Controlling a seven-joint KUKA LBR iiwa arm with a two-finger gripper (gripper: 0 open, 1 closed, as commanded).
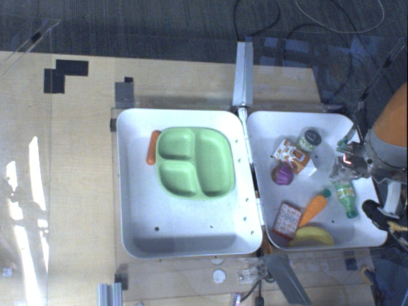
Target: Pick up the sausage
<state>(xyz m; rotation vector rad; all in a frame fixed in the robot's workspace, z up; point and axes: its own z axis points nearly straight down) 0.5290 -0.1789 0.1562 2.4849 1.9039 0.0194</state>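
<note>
The slim orange-red sausage [152,148] lies in the left white bin [137,228], wedged just beside the green divided plastic tray [194,161]. The gripper [349,161] hangs over the right bin [268,129], well apart; whether it grips anything, I cannot tell.

A pale wooden bench top [70,171] filled most of the view. Behind it lay a dark blue-grey carpet floor [140,11], with thin black cables [255,8] looping across it. Bright light shone on the wood at the left.
</note>
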